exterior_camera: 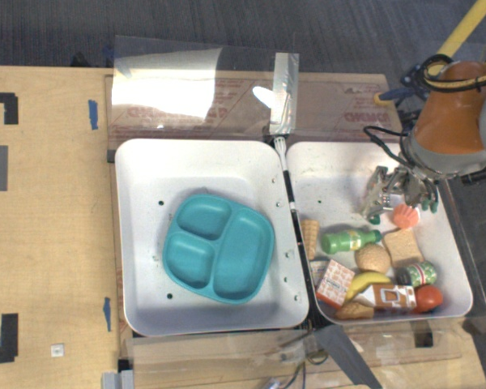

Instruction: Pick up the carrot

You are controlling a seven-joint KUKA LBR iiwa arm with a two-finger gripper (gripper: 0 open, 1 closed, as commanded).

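Carrot: the small orange carrot (405, 215) lies in the right-hand bin (324, 168), near its far right side, just beside the toast-like slab (402, 245).
Gripper: the gripper (398, 194) hangs low over the bin, right above the carrot's upper end; I can't tell how its metal tips are set, and nothing is visibly caught in them.
Step in hand: closing in on the carrot, I'd judge.
Doing it well: come down straddling the carrot across its narrow width, and keep clear of the green bottle (350, 240) to its left.
Shapes and materials: the carrot looks like smooth, stubby plastic and could slip. The nearby pile is mixed: a curved yellow banana (366, 281), a round tomato (428, 298), a printed carton (335, 280).
Other bin: holds a glossy teal divided plate (219, 248).
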